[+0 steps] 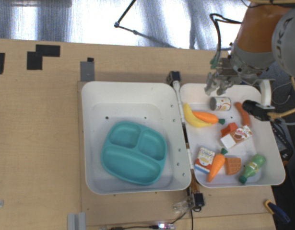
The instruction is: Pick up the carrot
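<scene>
Over the far edge of the right bin [277,174], the gripper [219,86] hangs from the grey arm [262,28] with its orange band, its fingers pointing down and a little spread, with nothing visible between them; how wide the gap is I cannot tell exactly. Just below it, a small can [220,103] lies on its side on the bin floor, seemingly apart from the fingers. There are two carrots in this bin: one carrot [206,117] lies across the yellow banana [193,118] toward the left, not far from the gripper, and a second carrot [215,166] rests near the front edge, beside a small carton [204,159] and a brown block [232,165]. A green bottle [252,168] sits at the near right, a red and white box [236,135] lies in the middle, and a reddish sausage [242,113] lies toward the far right. The left bin [89,128] holds a teal divided plate [134,152]. Judging from this, the task has hardly begun: neither carrot is lifted or touched, and the gripper would need to shift left and nearer, descend over a carrot, close on it and raise it.
</scene>
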`<state>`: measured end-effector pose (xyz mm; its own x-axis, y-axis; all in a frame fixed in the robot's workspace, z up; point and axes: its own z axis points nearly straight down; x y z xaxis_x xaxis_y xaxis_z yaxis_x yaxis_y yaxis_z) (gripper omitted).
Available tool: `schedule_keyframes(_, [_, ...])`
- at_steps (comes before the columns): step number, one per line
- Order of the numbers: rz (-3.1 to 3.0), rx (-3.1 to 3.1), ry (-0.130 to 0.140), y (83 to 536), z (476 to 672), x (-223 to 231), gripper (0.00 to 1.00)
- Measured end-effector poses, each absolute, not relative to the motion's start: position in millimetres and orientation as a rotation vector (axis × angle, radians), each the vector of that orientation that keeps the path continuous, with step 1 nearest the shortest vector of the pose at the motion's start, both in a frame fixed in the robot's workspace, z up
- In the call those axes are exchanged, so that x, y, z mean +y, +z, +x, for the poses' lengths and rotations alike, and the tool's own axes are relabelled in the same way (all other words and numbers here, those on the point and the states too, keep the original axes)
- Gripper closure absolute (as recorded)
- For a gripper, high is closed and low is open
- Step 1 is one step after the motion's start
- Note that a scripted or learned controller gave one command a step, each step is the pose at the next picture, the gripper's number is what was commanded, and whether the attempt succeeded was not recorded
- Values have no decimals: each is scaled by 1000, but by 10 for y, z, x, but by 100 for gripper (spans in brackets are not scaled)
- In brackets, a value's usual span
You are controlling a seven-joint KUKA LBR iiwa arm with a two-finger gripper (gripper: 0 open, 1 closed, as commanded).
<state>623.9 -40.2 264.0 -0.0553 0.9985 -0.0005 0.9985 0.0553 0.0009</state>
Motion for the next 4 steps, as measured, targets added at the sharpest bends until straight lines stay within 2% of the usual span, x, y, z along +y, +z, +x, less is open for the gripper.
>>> schedule_keyframes(1, [2160,2282,-1,2633,6236,-405,0])
schedule_keyframes(2, [2022,2411,-5,1142,6213,-845,0])
schedule_keyframes(3, [2256,2215,-14,827,6489,-1117,0])
schedule_keyframes(4, [2251,2219,-18,939,6503,-1126,100])
